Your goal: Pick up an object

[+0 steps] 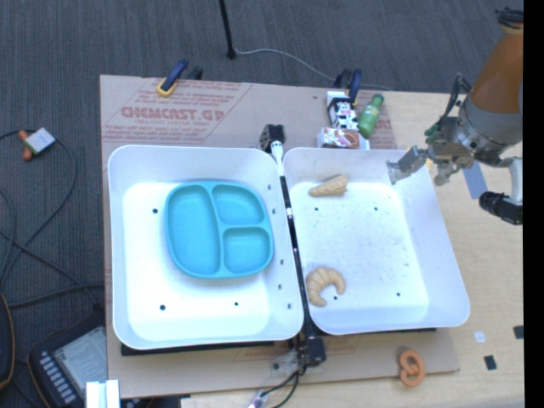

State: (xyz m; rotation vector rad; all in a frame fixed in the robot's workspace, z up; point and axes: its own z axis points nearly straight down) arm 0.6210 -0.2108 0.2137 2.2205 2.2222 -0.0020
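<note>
Two pale croissant-shaped pastries in the right bin (442,253), well apart from each other. Upper pastry (328,186) close to the bin's far wall, lying roughly crosswise; lower pastry (324,284) curled near the front left corner, just beside the seam where the two bins meet. Fine dark specks scattered over the bin floor between them. Above the far right rim of that bin, the gripper (422,168), clear of both pastries and with nothing visibly held; open or closed, cannot tell from this angle. Behind it the grey arm with its orange band (500,62), reaching in from the right. In the left bin (136,177), a blue divided plate (219,229) with three compartments, lying flat near the middle. At the far end of the seam, a black clip (273,134). Beyond the bins, on a cardboard sheet (170,113) with red print, a green bottle (370,116) lying tilted next to a small printed pack (342,132), with a blue clamp (172,76) at the sheet's far left edge and another blue clamp (353,81) near the bottle. In front of the right bin, an orange ring (411,367) on the cardboard. All around, dark carpet (85,24) with loose cables.
</note>
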